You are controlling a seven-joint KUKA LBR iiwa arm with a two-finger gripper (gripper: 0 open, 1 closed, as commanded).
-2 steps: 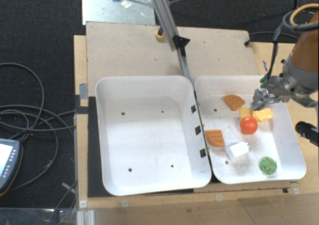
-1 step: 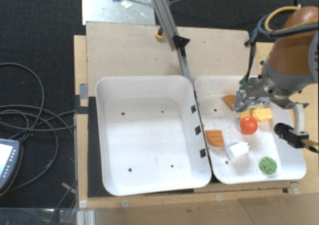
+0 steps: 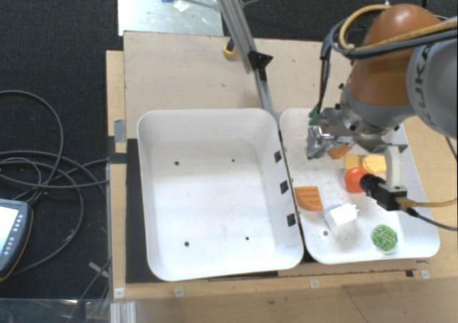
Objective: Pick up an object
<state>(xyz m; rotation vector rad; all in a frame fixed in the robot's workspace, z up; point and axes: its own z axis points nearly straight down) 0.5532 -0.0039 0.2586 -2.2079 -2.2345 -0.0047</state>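
— Bench surface? 
— A tan board bench [image 3: 193, 74], seen from above at a slant, set on dark carpet.

— What sat directly on it? 
— Two shallow white bins side by side, touching along their inner rims. Left bin [image 3: 154, 193] was the larger in view; right bin [image 3: 422, 243] lay partly under the arm.

— Anything else on the board? 
— A slanted grey metal pole [image 3: 232, 10] ran down from the far edge to a black bracket [image 3: 259, 61] near the bins' junction. A small yellow piece [image 3: 229, 48] lay just beside the pole at the far edge.

— Under the bins? 
— A black strip [image 3: 132, 207] showed along the left bin's outer side.
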